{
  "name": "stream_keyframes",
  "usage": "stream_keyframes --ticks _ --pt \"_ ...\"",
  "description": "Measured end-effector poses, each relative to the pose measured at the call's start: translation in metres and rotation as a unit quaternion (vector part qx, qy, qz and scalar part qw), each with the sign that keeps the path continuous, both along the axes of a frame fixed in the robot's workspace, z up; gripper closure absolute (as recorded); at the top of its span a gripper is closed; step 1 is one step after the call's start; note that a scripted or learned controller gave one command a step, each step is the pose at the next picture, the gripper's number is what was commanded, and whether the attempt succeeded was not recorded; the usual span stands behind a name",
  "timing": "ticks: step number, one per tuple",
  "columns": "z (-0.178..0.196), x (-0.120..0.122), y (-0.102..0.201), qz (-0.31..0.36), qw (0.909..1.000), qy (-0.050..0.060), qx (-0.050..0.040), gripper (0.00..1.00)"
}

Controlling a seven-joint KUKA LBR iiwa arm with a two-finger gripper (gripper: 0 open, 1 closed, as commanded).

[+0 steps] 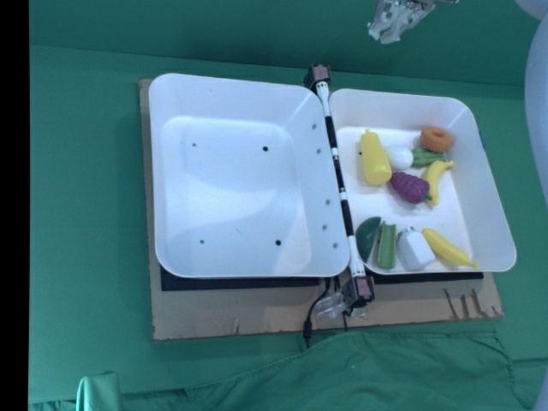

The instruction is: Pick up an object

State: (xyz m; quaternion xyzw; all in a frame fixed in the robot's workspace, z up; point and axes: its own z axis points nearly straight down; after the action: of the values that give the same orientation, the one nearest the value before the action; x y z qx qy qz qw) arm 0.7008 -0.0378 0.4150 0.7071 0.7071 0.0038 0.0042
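The claw [396,20] hangs at the top of the frame, right of centre, above the green backdrop and well clear of both bins. Its pale fingers point down and left, close together, with nothing between them; how far apart they stand I cannot tell.

Below it lies the right bin [488,178], which holds all the objects. A yellow squash [373,157] lies nearest the centre divider [336,168], with a white egg-shaped piece [399,157] just beside it. An orange ring [437,138] sits toward the upper right, a green leafy piece [427,156] under it, then a small banana [437,179] and a purple bunch [409,187] touching. Along the lower edge lie a dark green wedge [369,237], a green stick [387,246], a white block [415,249] and a long yellow piece [448,248].

The left bin [231,178] fills the middle of the frame.
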Motion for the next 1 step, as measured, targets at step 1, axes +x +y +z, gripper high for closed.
stream_keyframes --ticks 1 --pt "0.0297 -0.0006 -0.0124 -0.002 1.0000 0.001 -0.0007 1.00"
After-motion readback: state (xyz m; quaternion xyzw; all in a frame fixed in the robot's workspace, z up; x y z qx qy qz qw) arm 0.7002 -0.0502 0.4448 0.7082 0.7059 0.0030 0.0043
